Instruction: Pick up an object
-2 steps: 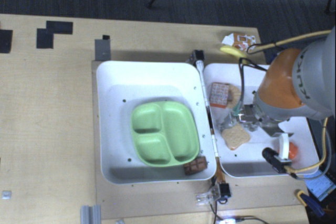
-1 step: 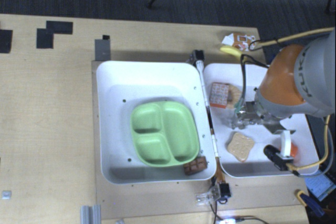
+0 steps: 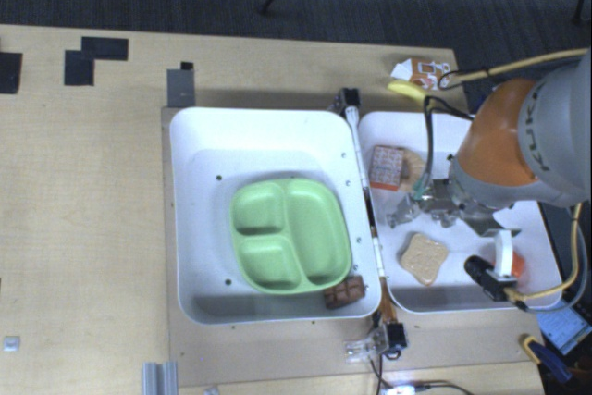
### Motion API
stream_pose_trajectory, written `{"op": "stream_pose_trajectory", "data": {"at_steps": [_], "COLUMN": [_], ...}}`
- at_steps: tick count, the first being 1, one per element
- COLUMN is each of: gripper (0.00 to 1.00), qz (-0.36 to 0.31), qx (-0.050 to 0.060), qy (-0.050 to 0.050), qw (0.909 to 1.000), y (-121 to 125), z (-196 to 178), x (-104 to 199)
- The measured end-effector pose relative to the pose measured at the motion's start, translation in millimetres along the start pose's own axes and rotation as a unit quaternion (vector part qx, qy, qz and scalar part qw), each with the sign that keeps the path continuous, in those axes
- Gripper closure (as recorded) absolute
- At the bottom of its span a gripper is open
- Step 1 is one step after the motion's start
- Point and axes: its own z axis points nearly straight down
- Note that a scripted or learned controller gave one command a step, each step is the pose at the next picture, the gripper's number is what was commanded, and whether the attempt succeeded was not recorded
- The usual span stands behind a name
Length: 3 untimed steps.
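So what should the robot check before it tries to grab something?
1. Is the gripper over the bin with the food? Ok: it sits inside the right bin.
2. Is something close enough to grab? Ok: the slice of bread lies just below it, the waffle just above.
3. Is it already holding something? Ok: nothing shows between its fingers.
4. Is it lined up right over one item? Cannot tell: it sits between the bread and the waffle.
5. Is the bin wall out of the way? Not ok: the gripper is close to the divider between the bins.
6. Is the green tray out of the way? Ok: it rests in the left bin.
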Motion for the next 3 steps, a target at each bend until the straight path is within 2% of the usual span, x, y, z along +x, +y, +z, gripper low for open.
{"op": "stream_pose_trajectory", "data": {"at_steps": [1, 2, 3], "gripper": [0.00, 1.00, 0.00], "qz": [0.001, 0.000, 0.000], "qx": [0.003, 0.000, 0.000], "qy": [0.000, 0.000, 0.000], "qw": [1.0000, 1.0000, 1.0000], "y": [-7, -5, -5], "z": [12, 0, 0], "x": [1, 1, 1]}}
